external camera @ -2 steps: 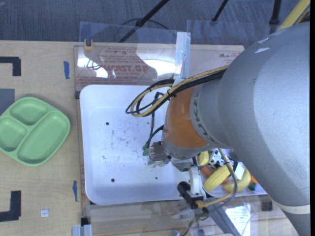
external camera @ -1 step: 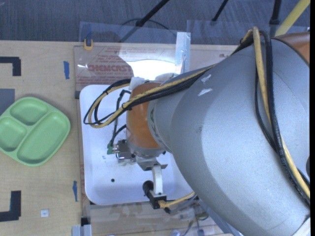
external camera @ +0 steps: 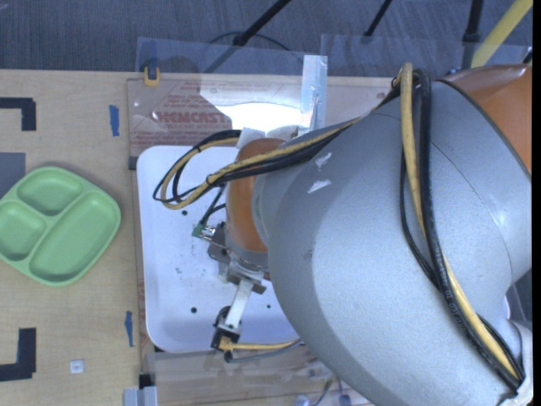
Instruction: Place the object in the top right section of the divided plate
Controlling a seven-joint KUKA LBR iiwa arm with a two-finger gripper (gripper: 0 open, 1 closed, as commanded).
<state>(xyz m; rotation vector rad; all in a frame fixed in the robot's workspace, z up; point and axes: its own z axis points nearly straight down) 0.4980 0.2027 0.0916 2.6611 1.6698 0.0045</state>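
The gripper (external camera: 226, 254) hangs low over the white bin (external camera: 169, 180), near the middle of its floor, at the end of the grey arm (external camera: 380, 252) that reaches in from the right. The wrist and its orange band (external camera: 241, 205) cover the gripper from above, so it cannot be told whether it is open or closed, or whether it holds or touches anything.

The green divided plate (external camera: 57, 225) lies outside the bin on the wooden bench (external camera: 68, 100), well apart from the gripper and to the left of the bin's left wall. It has three sections: a small one at the top, a small one at the left and a long one at the lower right.

Between plate and gripper stand the bin's left rim and a stretch of bare white floor marked by a few small dark specks (external camera: 193, 311). A loop of yellow and black cable (external camera: 179, 176) hangs out from the arm over the upper left part of the bin.

Behind the bin rises a clear plastic panel (external camera: 211, 87) with faint red print, and a yellow clip (external camera: 152, 75) sits at its upper left corner. Strips of blue tape (external camera: 114, 119) and black corner marks (external camera: 23, 112) are stuck to the bench around the plate. The bulk of the arm covers the right side of the bench.
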